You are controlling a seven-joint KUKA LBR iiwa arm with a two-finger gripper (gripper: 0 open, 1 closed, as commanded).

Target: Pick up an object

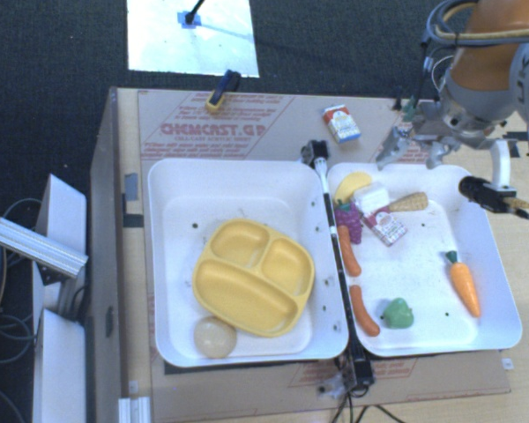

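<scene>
- Nearest the camera, at the left bin's [172, 183] front edge, lies a pale ball [215, 337], touching a yellow tray [254, 276] that takes up most of that bin's middle.
- Nothing is picked up yet: the gripper [414, 148] hangs over the worktop [273, 117] just behind the right bin's [502, 311] back rim, fingers [390, 151] apart as far as this slanted view lets me judge, with nothing between them.
- All of the task is left: choose a thing, come down, close, lift.
- Candidates lie in the right bin. A banana [353, 184], a white box [372, 199], a cone [409, 203], grapes [349, 221] and a red-white packet [388, 227] crowd the back-left corner, some touching.
- Two sausages [349, 252] [364, 310] hug the left wall, poor room for fingers there.
- A carrot [463, 285] near the right edge and a green pepper [397, 313] near the front stand apart, with open floor around them; these look the easiest.
- A small carton [341, 122] sits on the worktop behind the bins.
</scene>
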